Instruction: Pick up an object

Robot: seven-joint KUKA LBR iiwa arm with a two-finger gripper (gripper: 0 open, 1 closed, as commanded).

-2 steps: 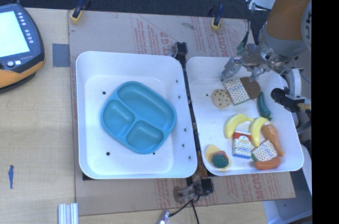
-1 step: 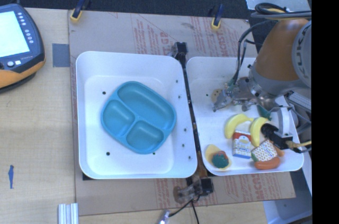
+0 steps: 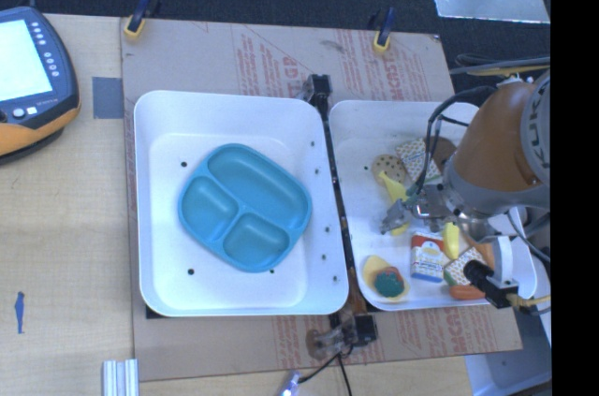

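Over the right bin (image 3: 348, 198), your gripper (image 3: 401, 214) hangs low among the small objects, just beside a yellow piece (image 3: 392, 187) and above a round yellow-and-teal toy (image 3: 385, 278); the metal fingers look slightly parted, though at this size you cannot tell for sure, and nothing shows between them. Near the arm (image 3: 496, 151) you have a small red-and-white carton (image 3: 428, 256) and an orange piece (image 3: 465, 293) lying at the bin's near edge. Your left bin (image 3: 150, 198) holds a blue divided plate (image 3: 244, 207), well apart from the gripper.
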